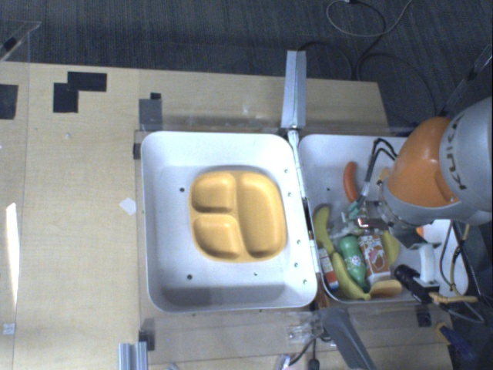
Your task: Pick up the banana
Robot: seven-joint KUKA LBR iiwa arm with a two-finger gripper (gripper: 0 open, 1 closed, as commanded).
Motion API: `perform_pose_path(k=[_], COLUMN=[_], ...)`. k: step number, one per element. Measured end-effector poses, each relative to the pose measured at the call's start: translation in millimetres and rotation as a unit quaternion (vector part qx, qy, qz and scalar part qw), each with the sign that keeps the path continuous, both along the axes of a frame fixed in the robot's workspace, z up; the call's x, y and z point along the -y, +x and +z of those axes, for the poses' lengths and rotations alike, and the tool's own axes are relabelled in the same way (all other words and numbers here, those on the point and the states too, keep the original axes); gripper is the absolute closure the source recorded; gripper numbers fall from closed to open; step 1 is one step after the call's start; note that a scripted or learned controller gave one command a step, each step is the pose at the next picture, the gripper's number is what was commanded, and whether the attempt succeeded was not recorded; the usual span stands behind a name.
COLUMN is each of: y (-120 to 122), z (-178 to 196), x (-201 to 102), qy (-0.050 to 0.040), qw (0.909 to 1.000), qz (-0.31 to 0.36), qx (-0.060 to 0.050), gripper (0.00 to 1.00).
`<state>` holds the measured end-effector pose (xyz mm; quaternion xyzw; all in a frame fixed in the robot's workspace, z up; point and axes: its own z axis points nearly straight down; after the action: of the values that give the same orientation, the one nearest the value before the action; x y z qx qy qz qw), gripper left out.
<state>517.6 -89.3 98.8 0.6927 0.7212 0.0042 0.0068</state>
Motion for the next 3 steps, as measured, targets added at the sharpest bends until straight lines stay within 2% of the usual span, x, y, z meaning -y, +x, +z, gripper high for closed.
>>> perform_pose_path(k=[1,2,3], y=[-8,11,9], z=[17,-9,-8], x=[15,86,100], qy=[0.0014,0.0006,0.0107], qw=[1.0000,0.9995,0.9977], qz=[0.006,0.031,0.066], qx=[-0.005,-0.001,-0.002], gripper=[0.00,0.00,0.00])
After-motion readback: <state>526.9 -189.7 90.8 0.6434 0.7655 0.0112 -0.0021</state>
